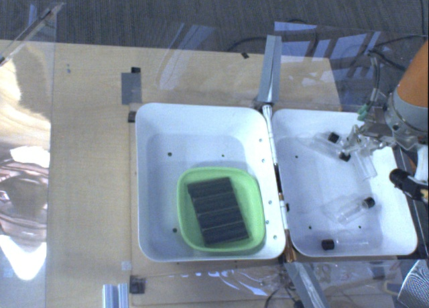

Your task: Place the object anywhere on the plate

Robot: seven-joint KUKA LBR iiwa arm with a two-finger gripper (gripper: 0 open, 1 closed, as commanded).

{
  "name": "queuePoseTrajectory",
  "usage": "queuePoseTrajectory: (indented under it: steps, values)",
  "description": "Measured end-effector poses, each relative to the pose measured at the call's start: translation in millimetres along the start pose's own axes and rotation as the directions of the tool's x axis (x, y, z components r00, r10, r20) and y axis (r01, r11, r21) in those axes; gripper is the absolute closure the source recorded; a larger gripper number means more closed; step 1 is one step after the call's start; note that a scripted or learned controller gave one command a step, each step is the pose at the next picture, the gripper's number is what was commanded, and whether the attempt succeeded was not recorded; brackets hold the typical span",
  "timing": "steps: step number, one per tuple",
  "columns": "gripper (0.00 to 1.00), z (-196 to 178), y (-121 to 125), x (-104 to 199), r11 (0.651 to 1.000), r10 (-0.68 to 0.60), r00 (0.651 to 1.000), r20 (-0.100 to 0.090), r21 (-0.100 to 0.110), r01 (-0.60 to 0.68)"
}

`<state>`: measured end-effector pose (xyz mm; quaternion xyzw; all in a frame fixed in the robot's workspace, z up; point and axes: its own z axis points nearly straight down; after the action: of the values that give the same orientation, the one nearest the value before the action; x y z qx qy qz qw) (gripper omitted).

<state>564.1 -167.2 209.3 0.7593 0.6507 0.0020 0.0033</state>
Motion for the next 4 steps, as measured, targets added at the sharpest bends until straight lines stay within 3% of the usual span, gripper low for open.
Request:
queuePoseTrajectory:
  steps: [1, 2, 3, 4]
  values:
    - [1.00, -25, -43, 78, 0.994, 0.105, 0.994, -0.002, 0.002, -0.105]
    - [1.00, 22, -54, 125, 1.000, 0.018, 1.000, -0.002, 0.004, -0.018]
    - [1.00, 24, -78, 163, 0.995, -0.098, 0.995, -0.003, 0.005, 0.098]
    - [0.00, 24, -78, 163, 0.995, -0.097, 0.995, -0.003, 0.005, 0.097]
